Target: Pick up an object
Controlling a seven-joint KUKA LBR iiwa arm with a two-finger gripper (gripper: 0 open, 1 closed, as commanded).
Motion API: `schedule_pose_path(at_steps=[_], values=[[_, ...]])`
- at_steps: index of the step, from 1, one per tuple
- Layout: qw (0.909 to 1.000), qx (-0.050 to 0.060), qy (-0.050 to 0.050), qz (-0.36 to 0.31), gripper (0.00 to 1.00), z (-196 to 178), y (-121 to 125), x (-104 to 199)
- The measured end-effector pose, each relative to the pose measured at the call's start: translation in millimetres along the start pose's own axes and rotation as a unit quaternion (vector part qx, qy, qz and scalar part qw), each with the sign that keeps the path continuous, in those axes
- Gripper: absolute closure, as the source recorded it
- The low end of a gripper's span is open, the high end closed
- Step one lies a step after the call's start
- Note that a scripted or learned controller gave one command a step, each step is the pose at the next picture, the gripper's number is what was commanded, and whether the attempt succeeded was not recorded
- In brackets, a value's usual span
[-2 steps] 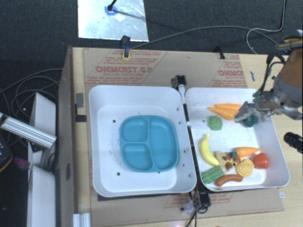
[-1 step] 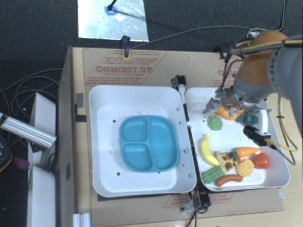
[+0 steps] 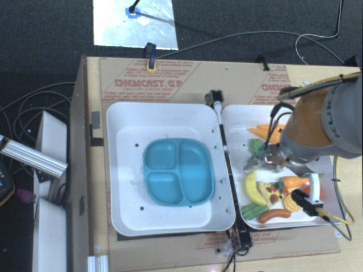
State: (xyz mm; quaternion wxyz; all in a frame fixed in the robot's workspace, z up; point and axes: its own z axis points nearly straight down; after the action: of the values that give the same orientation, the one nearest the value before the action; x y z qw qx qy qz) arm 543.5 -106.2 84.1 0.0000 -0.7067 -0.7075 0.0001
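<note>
The right bin [image 3: 238, 117] holds several toy foods. A yellow banana [image 3: 253, 188] lies at its left, with a green pickle [image 3: 254, 210] and a red sausage [image 3: 274, 214] along the front. A pizza slice [image 3: 274, 191], a round cracker [image 3: 292, 203] and an orange carrot [image 3: 295, 181] sit nearby. A green broccoli piece [image 3: 257, 146] and another orange piece [image 3: 260, 131] lie further back. My gripper [image 3: 264, 161] is low in this bin, between the broccoli and the banana, under the grey and orange wrist.
The left bin [image 3: 122, 152] holds a blue divided plate [image 3: 177, 171]. A raised divider [image 3: 224, 152] separates the two bins. Cardboard lies under both, and cables trail across the floor at left and back.
</note>
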Motion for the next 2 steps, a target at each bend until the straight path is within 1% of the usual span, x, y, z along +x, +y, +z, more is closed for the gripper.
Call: schedule_pose_path(at_steps=[1,2], values=[[1.0,-0.003,-0.001,-0.001,0.0,-41.0,80.4,-31.5],[1.0,0.002,0.001,0.0,0.0,1.1,103.2,-64.2]])
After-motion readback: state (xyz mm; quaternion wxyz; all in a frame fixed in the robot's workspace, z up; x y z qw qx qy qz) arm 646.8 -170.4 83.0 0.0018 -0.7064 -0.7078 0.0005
